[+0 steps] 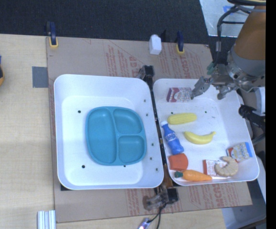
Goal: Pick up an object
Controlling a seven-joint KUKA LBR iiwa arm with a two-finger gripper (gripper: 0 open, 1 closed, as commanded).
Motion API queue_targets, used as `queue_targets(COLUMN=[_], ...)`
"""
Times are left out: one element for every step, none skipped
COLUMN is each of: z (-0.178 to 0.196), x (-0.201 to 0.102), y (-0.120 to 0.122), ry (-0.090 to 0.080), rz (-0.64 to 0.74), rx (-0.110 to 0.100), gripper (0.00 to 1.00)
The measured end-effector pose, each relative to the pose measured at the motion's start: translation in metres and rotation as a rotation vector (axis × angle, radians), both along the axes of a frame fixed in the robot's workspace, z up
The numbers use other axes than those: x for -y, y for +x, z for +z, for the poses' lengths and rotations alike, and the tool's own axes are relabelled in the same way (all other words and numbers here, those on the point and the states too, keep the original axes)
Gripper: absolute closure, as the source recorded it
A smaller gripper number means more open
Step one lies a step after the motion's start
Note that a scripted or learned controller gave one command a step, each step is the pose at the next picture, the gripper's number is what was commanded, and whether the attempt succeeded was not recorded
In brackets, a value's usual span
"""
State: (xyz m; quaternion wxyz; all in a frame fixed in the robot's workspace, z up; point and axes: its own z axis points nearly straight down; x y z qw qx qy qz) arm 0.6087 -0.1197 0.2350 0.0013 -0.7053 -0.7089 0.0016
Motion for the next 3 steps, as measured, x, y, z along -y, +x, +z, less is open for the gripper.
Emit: queue_targets(z=[-0.092,-0.143,-0.133], x=[-0.02,-0.025,0.001], y=[-0.005,0.006,0.048], ry=[0.0,-0.001,0.0], rz=[0.0,0.0,0.0], rx=[-0.003,-0.002,0.002], gripper=[0.0,0.0,0.0])
